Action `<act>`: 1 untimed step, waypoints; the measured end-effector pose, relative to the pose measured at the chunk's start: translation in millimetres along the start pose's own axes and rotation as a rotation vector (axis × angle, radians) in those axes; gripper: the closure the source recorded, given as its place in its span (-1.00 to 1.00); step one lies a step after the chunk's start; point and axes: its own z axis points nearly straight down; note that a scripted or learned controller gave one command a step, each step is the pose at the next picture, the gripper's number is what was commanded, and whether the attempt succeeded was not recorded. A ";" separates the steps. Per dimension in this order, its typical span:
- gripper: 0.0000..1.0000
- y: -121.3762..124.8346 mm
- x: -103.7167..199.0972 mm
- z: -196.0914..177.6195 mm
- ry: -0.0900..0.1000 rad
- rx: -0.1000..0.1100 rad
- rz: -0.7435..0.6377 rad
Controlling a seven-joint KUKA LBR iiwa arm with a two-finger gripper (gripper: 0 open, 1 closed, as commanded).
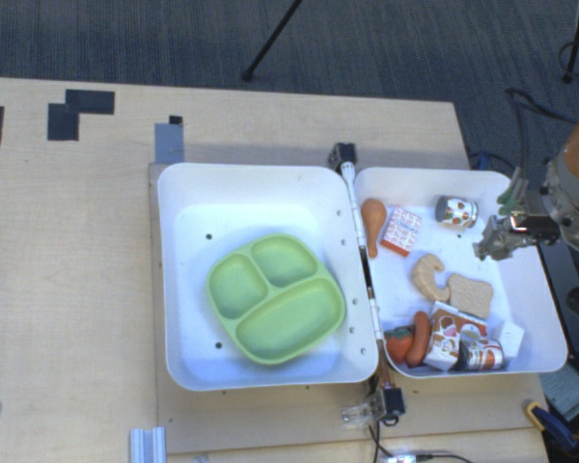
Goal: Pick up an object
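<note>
My gripper (499,237) hangs over the right edge of the right bin (536,297), with nothing visible between its fingers. In that bin lie an orange carrot (372,216), a red-and-white packet (400,231), a small can (455,211), a tan curved piece (427,276), a bread slice (470,295), a red sausage (420,337), a tomato-like piece (399,340), a printed carton (451,334) and a can (482,357) lying on its side. The gripper is right of the small can and above the bread slice.
The left bin (188,258) holds a green divided plate (276,298). A black clamp (344,154) sits at the bins' far joint and a clip (378,408) at the near one. A tripod leg (282,25) crosses the carpet behind the bench.
</note>
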 end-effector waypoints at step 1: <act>-1.00 -0.2 0.3 0.5 0.000 0.001 0.000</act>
